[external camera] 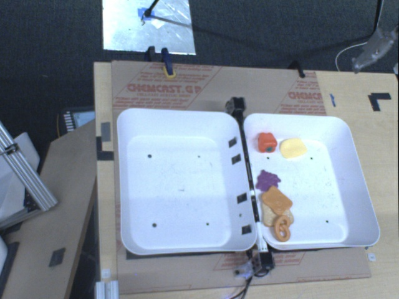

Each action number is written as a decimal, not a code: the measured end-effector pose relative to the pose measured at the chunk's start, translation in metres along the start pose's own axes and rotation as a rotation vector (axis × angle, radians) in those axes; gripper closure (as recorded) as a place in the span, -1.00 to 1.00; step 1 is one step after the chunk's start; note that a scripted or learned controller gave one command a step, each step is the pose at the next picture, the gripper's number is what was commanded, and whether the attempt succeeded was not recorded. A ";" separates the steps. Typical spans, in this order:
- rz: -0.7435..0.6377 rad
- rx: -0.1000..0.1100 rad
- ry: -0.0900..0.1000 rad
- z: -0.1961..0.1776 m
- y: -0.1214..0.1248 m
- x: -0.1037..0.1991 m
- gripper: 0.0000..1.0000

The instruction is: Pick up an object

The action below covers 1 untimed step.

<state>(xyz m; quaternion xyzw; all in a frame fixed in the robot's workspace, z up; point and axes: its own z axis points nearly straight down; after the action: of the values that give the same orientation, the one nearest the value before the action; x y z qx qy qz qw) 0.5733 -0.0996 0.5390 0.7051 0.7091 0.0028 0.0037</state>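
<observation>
Aluminium framing [22,176] slants in at the far left, over dark carpet [50,48] and a tan side surface [59,198]. Further along, a shiny silver sheet [148,17] lies on the carpet above the bench [383,136], and a blue clamp [167,60] grips the edge of a cardboard sheet [187,86] printed in red, which underlies both bins. The left bin [181,179] is white and shallow, touching the right bin [349,179] along a seam with black clips.

The objects sit in the right bin's left half: a red-orange piece [267,141] just beside a yellow piece [293,147] near the far wall, then a purple piece [267,180], a tan square [277,200] and an orange pretzel shape [282,228] nearer the front.

At the upper right a blurred grey form, apparently the gripper [374,47], hangs well apart from the bins; whether it is clenched or released cannot be told.
</observation>
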 end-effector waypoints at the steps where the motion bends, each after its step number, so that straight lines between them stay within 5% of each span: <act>1: 0.000 0.005 0.001 0.004 0.000 0.000 -1.00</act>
<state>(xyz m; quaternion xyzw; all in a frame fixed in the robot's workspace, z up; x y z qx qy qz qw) 0.5737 -0.0993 0.5355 0.7051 0.7091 0.0011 0.0015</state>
